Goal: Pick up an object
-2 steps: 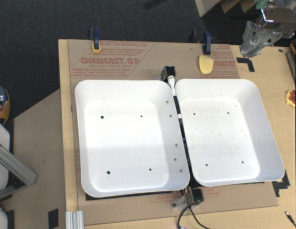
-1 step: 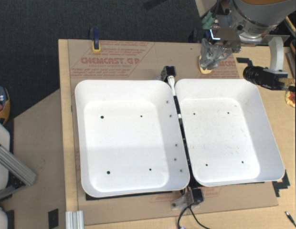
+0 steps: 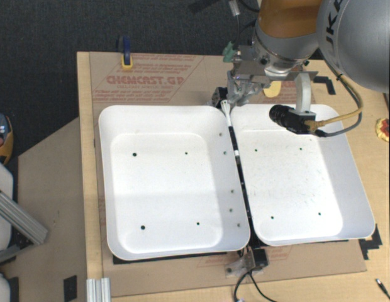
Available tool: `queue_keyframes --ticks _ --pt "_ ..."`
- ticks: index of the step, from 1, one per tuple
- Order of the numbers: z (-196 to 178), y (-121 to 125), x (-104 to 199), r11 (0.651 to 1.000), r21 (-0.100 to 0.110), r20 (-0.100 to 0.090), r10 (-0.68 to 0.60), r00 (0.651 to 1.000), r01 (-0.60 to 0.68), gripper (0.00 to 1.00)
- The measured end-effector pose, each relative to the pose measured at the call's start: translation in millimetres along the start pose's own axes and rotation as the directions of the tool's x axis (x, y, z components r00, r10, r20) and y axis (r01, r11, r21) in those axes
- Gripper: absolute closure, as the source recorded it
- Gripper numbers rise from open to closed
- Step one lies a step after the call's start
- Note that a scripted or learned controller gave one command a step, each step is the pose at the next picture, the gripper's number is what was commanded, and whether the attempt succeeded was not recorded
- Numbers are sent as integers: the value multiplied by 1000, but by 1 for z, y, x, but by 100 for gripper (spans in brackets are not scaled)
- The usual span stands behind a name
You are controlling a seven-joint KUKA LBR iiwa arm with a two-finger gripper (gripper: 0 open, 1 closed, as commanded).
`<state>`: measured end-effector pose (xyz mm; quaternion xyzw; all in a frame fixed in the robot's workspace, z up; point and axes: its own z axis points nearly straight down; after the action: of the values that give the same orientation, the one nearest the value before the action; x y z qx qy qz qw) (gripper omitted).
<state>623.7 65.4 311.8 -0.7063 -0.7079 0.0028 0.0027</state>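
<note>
My gripper (image 3: pixel 236 95) hangs low over the far rim where the two bins meet, just above the top corner of the left bin (image 3: pixel 163 115). The grey arm with its orange band comes in from the upper right. A small pale yellow piece (image 3: pixel 272 89) shows just behind the wrist, above the far rim of the right bin (image 3: pixel 333 187). I cannot tell whether it lies on the bench or what it is. Nothing shows between the fingers.
Both white bins sit side by side on a brown board (image 3: pixel 157 74), their rims touching along the middle. A blue and yellow clamp (image 3: pixel 126 51) stands at the board's far left edge. A metal rail (image 3: pixel 19 219) lies off the bench at the left.
</note>
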Motion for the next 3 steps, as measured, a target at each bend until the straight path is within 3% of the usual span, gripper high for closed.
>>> queue_keyframes --ticks 1,2,3 --pt "-31 -38 -16 1000 -5 -1 4 1000 -4 100" --pt "15 17 1 1000 -12 0 0 1000 0 100" --pt "1 -14 -13 1000 -5 -1 3 1000 -3 100"
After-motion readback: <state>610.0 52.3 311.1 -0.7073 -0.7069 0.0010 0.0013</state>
